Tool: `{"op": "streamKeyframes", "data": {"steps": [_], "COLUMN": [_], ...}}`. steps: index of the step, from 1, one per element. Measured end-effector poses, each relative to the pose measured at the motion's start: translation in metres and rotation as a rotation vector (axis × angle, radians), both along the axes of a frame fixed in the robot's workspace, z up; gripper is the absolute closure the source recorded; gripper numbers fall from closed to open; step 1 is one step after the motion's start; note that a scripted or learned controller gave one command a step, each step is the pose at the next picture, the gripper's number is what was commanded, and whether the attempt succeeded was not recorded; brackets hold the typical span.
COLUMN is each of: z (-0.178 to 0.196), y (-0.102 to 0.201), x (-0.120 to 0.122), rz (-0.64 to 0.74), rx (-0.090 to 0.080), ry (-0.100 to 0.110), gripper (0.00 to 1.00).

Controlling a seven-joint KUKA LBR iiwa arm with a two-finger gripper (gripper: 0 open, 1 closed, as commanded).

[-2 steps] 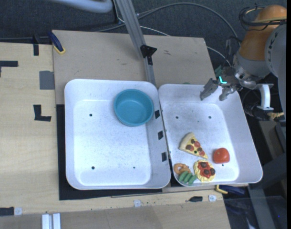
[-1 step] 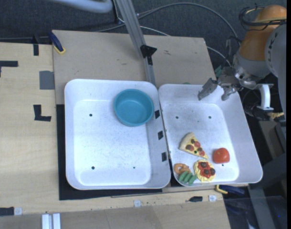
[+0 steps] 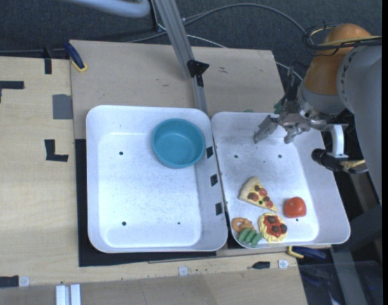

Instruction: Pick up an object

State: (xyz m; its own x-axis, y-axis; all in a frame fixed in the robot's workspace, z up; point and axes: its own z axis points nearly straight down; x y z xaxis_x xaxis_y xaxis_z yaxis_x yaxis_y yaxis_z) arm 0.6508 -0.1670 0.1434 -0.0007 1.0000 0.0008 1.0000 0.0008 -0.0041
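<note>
Upper right of the frame: your gripper (image 3: 275, 134) hangs over the top of the right bin (image 3: 321, 234), jaws spread apart, nothing between them. Lower part of that bin holds the pizza slice (image 3: 256, 194), red tomato (image 3: 295, 206), round mini pizza (image 3: 273, 227), pretzel (image 3: 240, 223) and a green piece (image 3: 248, 236), all well apart from the jaws. Left bin (image 3: 111, 234) has the blue bowl (image 3: 177, 142) at its top right.
</note>
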Motion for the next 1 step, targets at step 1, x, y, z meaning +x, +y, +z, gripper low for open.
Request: {"op": "streamKeyframes", "data": {"steps": [1], "z": [-0.0534], "y": [0.0008], "x": [-0.0014], "rz": [0.0], "rx": [0.0], "ry": [0.001], "gripper": [0.0]}}
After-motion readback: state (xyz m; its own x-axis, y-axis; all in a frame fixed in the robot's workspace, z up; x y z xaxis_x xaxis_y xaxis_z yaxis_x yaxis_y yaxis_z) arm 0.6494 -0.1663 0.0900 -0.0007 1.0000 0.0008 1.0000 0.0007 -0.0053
